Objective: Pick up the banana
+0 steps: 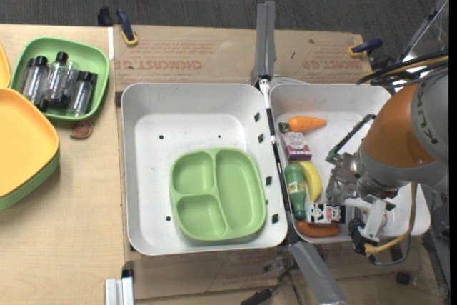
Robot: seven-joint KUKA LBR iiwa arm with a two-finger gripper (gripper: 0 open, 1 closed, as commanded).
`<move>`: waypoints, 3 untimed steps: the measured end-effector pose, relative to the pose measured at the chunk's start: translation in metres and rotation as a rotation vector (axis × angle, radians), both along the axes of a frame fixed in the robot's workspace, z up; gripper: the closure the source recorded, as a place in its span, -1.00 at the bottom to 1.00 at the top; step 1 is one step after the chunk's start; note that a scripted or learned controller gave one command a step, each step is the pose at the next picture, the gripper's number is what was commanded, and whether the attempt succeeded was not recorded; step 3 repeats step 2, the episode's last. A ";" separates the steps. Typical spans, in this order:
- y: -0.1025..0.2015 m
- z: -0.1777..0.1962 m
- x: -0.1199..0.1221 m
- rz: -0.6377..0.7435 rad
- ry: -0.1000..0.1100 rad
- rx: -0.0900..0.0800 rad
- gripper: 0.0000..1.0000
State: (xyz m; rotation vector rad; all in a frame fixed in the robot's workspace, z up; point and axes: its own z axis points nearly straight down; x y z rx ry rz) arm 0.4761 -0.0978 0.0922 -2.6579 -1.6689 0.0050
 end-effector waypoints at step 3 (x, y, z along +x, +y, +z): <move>-0.024 -0.002 0.048 -0.062 -0.001 -0.002 1.00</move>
